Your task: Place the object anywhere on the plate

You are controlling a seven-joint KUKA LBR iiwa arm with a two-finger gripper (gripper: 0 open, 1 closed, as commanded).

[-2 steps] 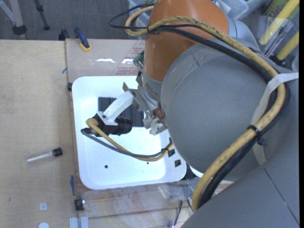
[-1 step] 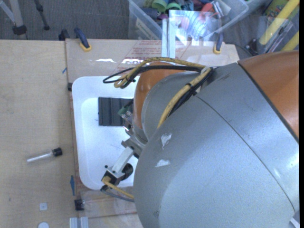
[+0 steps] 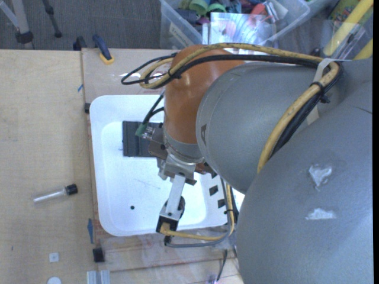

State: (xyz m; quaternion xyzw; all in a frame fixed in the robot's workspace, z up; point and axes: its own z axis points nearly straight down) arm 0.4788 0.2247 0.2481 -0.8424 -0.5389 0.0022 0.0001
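Note:
My grey arm with its orange band (image 3: 189, 93) reaches in from the right and covers the right side of the bench and much of the white bin (image 3: 106, 176). The gripper (image 3: 131, 138) appears as a dark boxy shape low over the back left part of that bin, with a small green piece at its right edge. Its underside is hidden from this camera. A tiny dark speck (image 3: 132, 206) lies on the bin floor near the front.
A clear tube with a black cap (image 3: 56, 193) lies on the wooden bench left of the bin. A blue clamp (image 3: 104, 49) sits at the bench's back edge. A clear tub of coloured toys (image 3: 237, 7) stands behind the bench.

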